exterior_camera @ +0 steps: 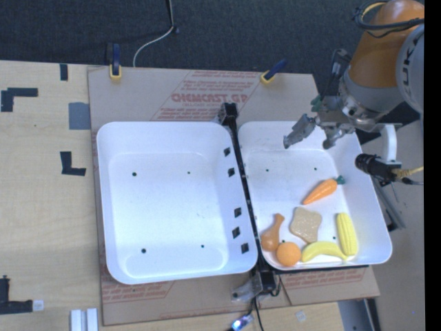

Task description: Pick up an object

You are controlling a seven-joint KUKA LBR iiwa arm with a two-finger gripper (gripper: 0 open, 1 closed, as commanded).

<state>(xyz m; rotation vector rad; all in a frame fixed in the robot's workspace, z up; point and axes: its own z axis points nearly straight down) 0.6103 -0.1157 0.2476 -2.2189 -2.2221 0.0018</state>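
White plastic makes up the two shallow bins that sit side by side on a sheet of brown cardboard laid over the surface: the left bin in the middle of the frame, the right bin just beside it. All the toy food lies in the right bin, gathered in its lower right part: a carrot lying at a slant, a slice of bread below it, a corn cob to the right, a banana along the lower wall, an orange to its left and a drumstick near the dividing wall. The hand hovers over the upper right part of that bin, fingers spread wide with nothing between them, apart from the food.
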